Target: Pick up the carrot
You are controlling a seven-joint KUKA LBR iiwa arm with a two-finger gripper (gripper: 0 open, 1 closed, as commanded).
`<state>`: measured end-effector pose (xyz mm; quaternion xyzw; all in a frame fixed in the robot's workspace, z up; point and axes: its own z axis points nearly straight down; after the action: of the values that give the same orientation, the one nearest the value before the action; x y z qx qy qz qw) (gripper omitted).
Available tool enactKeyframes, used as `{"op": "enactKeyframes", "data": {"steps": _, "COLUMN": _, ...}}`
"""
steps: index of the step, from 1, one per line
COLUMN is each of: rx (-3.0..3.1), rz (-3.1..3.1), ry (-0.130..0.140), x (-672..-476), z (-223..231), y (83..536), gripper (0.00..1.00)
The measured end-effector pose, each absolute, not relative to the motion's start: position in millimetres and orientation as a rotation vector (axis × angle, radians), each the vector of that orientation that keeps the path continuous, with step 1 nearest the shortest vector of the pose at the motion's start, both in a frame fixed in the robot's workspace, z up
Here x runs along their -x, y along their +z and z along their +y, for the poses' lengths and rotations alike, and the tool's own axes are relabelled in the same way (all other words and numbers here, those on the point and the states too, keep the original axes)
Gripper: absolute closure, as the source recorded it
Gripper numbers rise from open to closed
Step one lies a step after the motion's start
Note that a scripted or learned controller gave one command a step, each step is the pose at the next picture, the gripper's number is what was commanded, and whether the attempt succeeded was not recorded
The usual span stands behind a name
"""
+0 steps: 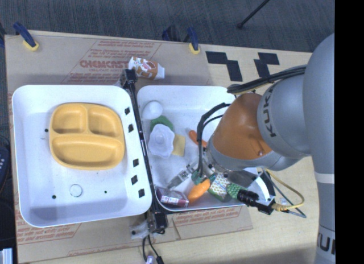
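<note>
1. Cardboard covers the bench (114,52) under two white bins; the left bin (28,143) carries a yellow divided tray (86,134).
2. Right bin (187,95): a white egg-like thing (152,109) and a clear cup (161,141) toward its left side.
3. Carrot (199,189) lies at the near edge, orange and small, just beside my gripper (192,175).
4. My fingers' spread I cannot tell; the wrist hides them.
5. I judge the carrot light, stiff, somewhat slick: pinch it across the thick middle.

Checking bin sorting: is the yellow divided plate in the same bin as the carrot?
No, the yellow plate is in the left bin; the carrot is in the right.
</note>
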<state>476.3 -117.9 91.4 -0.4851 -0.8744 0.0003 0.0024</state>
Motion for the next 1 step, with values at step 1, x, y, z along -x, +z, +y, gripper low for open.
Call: {"op": "enactKeyframes", "data": {"steps": 1, "rx": 1.030, "rz": -2.978, "ry": 0.001, "x": -479.7, "z": -104.5, "y": 93.6, "gripper": 0.00}}
